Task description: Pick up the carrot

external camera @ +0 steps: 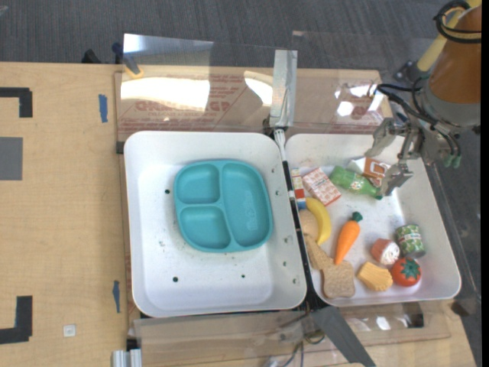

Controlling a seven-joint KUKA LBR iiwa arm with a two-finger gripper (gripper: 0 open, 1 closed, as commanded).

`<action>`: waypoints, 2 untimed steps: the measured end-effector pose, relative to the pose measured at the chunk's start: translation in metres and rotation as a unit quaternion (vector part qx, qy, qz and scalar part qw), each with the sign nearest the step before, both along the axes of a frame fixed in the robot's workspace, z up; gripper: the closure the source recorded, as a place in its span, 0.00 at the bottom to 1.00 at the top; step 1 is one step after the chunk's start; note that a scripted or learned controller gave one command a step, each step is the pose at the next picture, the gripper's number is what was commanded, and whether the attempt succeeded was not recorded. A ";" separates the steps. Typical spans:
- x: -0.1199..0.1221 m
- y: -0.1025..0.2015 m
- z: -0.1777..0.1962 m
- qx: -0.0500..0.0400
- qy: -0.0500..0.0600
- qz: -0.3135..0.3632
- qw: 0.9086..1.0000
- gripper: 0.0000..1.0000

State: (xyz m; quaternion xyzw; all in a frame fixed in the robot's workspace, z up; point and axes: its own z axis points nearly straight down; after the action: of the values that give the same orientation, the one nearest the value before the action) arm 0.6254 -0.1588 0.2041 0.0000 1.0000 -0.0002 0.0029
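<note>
Carrot (pixel 347 238) lies loose in the right bin (pixel 435 205), centre-right of your frame, leafy end up, between the banana (pixel 319 219) and a red-white toy (pixel 384 251). Your claw (pixel 390 155) hovers over the bin's upper right, fingers apart, gripping nothing.

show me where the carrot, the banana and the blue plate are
carrot (pixel 346 240), camera view, middle of its orange body.
banana (pixel 320 219), camera view, middle of its yellow curve.
blue plate (pixel 258 207), camera view, floor of its large right compartment.
</note>
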 end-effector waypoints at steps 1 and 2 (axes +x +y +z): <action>-0.054 0.050 -0.083 0.001 0.000 -0.003 1.000 0.00; -0.096 0.064 -0.114 0.001 -0.004 -0.131 0.991 0.00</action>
State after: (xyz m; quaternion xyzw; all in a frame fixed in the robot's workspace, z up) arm 0.5297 -0.0945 0.0902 0.1306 0.9914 0.0005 0.0072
